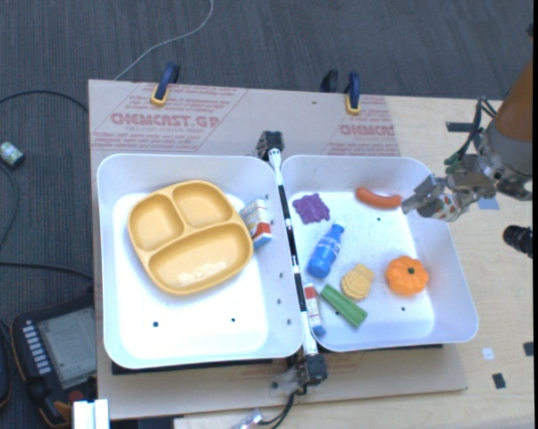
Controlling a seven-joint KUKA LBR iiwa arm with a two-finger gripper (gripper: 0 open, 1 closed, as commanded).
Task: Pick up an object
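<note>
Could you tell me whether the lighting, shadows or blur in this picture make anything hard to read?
Camera view: lighting is even and soft, with faint shadows beside the orange pumpkin and blue bottle; the gripper over the right bin's rim looks slightly blurred.

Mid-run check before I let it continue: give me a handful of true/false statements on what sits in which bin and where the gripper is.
1. The yellow divided plate lies in the left bin. True.
2. The orange pumpkin lies in the left bin. False: it is in the right bin.
3. The gripper is at the right bin's right rim, near the sausage. True.
4. The blue bottle sits on the plate. False: it lies in the right bin, below the purple grapes.
5. A small can lies beside the plate. True.
</note>
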